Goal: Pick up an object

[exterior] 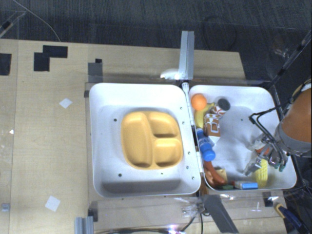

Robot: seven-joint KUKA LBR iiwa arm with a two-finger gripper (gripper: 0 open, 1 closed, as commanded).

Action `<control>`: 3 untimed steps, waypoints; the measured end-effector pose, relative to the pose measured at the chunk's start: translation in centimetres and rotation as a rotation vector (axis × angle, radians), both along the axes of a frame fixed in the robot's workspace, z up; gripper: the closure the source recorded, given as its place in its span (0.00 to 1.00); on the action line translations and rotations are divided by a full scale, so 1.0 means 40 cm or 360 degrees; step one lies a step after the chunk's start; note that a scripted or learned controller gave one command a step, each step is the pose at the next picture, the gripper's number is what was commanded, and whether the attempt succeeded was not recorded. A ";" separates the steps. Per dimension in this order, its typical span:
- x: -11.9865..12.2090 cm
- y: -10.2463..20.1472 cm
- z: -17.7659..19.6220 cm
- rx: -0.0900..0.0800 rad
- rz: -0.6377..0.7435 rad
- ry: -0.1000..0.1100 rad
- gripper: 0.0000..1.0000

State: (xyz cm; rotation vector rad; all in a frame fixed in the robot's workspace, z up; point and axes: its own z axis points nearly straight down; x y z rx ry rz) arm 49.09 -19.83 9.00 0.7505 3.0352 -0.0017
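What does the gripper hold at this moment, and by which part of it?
It cannot be told. The gripper is low in the right bin, beside a yellow object, but no object is visibly between its fingers.

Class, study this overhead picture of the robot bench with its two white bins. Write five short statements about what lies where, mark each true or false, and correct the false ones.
1. A yellow divided tray lies in the left bin. True.
2. The orange ball sits in the left bin. False: it is in the right bin, near its upper left corner.
3. The gripper is over the right bin, close to a yellow corn cob. True.
4. The blue bottle lies along the right bin's left wall. True.
5. The arm reaches over the yellow tray. False: it is at the right bin's right side.
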 end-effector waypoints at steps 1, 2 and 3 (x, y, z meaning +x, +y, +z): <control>-0.004 -0.020 0.092 -0.0001 0.0399 0.0009 0.00; -0.005 -0.018 0.088 0.0010 -0.0522 0.0010 0.00; 0.000 -0.021 0.000 -0.0001 0.0179 0.0001 0.00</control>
